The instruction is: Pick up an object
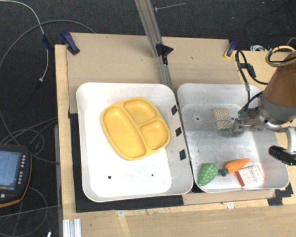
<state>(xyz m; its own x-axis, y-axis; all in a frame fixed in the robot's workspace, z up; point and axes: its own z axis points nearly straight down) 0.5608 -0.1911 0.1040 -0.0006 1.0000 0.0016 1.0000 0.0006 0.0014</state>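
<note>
Because the gripper (235, 127) is low in the right bin (202, 98), the nearest candidate is the speckled tan block (222, 119), which lies just beside the fingertips at about 10 o'clock. The block is roughly square, its slightly longer axis running 12 to 6 o'clock. Whether the jaws are open or closed cannot be determined, and nothing is visibly held. The carrot (235, 165) lies well apart at 6 o'clock, long axis 2 to 8, tip towards 2.
</note>
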